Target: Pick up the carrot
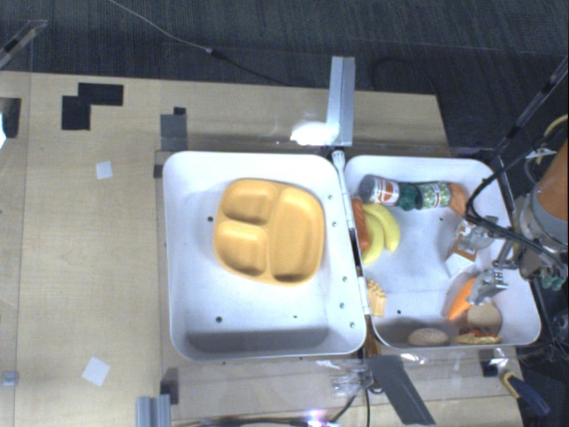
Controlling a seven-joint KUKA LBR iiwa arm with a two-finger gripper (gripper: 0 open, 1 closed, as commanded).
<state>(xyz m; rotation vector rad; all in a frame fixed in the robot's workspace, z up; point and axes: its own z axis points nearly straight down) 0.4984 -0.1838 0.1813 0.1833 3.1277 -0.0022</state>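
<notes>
The carrot [459,298] is a short orange stick lying tilted on the floor of the right bin [418,265], near its front right corner. The grey arm comes in from the right, and its gripper [488,282] hangs low, just to the right of the carrot's upper end. The gripper looks very close to the carrot, perhaps touching it. The carrot's lower end rests beside a tan bun [484,317].
The right bin also holds a bottle [407,193], a yellow banana [382,230], a red sausage [358,224], a small packet [464,239], a cracker [377,301] and a brown lump [428,335]. A yellow divided plate [269,230] lies in the left bin [191,265].
</notes>
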